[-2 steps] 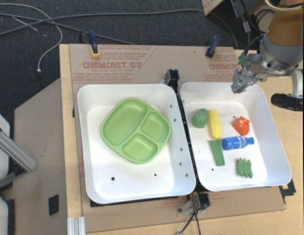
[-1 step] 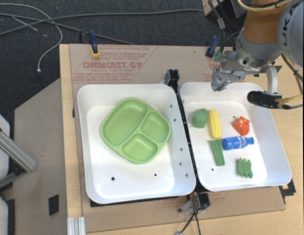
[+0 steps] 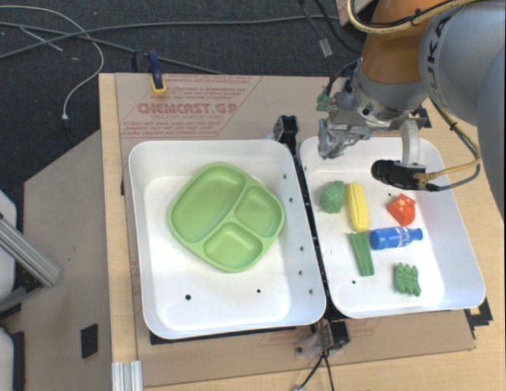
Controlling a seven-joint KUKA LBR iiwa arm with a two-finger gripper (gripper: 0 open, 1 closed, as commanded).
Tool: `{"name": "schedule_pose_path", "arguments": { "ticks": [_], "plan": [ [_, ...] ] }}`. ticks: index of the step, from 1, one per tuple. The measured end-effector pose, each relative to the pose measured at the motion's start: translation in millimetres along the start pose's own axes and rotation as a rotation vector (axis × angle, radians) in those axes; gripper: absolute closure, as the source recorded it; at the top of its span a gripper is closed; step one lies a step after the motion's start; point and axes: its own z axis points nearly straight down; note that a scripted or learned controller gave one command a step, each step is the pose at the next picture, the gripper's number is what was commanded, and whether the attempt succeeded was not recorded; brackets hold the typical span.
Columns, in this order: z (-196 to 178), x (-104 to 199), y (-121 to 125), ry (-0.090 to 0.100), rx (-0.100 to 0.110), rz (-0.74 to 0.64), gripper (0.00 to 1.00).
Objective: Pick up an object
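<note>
My gripper (image 3: 335, 147) hangs over the far left corner of the right bin (image 3: 464, 287), above and just behind a round green vegetable toy (image 3: 333, 196). Nothing shows between its fingers. Beside that toy lies a yellow corn cob (image 3: 358, 205). Further right sit a red-orange pepper toy (image 3: 402, 209) and a blue bottle (image 3: 394, 237). A long green stick-like vegetable (image 3: 363, 253) and a small ridged green toy (image 3: 407, 279) lie nearer the front.
A green divided plate (image 3: 226, 216) lies in the left bin (image 3: 147, 243). A black clamp (image 3: 286, 127) sits at the far end of the rim between the bins. A black cylinder with a yellow cable (image 3: 399, 174) hangs off the wrist over the right bin.
</note>
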Motion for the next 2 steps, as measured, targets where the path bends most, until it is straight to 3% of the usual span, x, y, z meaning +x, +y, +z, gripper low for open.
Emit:
{"name": "schedule_pose_path", "arguments": {
  "ticks": [2],
  "plan": [
    [10.0,89.4,2.4,-0.001,-0.004,0.001,1.0]
  ]
}}
